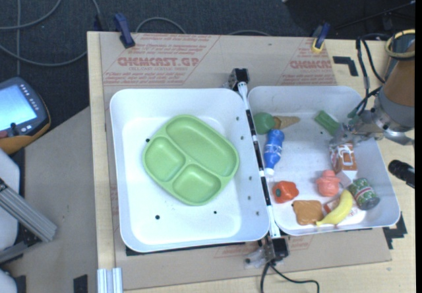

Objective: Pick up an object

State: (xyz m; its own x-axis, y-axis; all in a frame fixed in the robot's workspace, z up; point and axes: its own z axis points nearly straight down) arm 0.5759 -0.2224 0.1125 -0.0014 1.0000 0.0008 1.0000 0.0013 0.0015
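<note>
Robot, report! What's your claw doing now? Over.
Claw low in right bin, over snack pack. Nothing seen gripped. Green block, pink toy crowd close.

At the frame's right edge: a grey cylindrical arm (399,97) with a broad orange band, black cables looped alongside, and a dark metal two-finger gripper (349,130).

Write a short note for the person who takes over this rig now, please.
Gripper: low at the right bin's far right side, over a brown-and-white packet; nothing seen held.
Right bin: blue bottle, red pepper, banana, pink toy, can.
Left bin: green tray.
Done: nothing lifted.
Left: grasp and lift one object.
</note>
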